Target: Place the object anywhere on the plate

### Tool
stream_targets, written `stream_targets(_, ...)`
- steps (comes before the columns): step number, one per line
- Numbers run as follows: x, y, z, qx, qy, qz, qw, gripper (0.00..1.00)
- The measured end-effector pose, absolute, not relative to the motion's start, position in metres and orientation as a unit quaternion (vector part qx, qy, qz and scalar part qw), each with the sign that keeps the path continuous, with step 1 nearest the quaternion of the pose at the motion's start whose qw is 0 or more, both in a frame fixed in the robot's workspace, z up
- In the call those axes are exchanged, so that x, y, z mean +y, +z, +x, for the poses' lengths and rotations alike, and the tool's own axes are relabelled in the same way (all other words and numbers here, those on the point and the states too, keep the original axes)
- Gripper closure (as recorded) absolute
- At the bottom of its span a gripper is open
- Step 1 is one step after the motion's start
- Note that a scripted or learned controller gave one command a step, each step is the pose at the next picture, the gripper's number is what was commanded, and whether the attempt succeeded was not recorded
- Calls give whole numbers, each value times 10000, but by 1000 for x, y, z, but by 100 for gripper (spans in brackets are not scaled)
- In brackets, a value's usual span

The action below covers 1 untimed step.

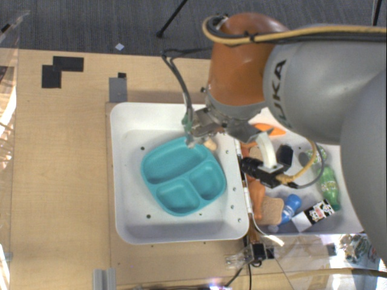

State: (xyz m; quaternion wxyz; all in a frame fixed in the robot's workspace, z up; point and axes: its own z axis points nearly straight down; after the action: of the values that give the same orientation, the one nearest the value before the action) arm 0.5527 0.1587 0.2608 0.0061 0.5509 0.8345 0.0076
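Where gripper point(198, 133) hovers | plate point(183, 177) beneath | clutter point(290, 186) right bin

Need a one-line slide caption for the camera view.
Arm's claw over the far edge of the teal divided plate in the left bin; right bin holds assorted objects.

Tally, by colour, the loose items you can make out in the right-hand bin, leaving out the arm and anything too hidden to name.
Orange: 2, a carrot-like piece and a wedge
Green: 1, bottle
Blue: 1, bottle
Brown: 1, cork-like block
Black: 1, round item
Total: 6; others are hidden by the arm.
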Motion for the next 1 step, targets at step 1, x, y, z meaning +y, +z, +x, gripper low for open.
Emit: stream_targets(1,159,260,553,8345,73,5509,59,0)
